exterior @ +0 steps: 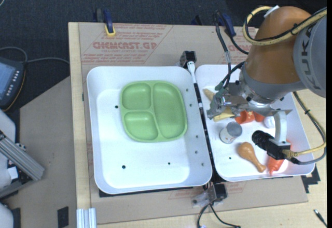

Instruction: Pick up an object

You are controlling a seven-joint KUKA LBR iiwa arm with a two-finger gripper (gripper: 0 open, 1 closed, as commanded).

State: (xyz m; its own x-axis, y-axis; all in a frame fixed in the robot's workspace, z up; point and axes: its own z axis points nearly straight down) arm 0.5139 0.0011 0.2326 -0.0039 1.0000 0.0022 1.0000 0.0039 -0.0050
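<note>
Our jaws (224, 108) sit low in the right bin (295, 170), at its left side; we cannot tell how they stand. A yellowish piece (222, 116) lies just under them, an orange piece (245, 116) just beside, and a grey round piece (231, 132) nearby. We judge the yellowish one the best target: we should centre on it, descend squarely, and avoid nudging its neighbours.
</note>
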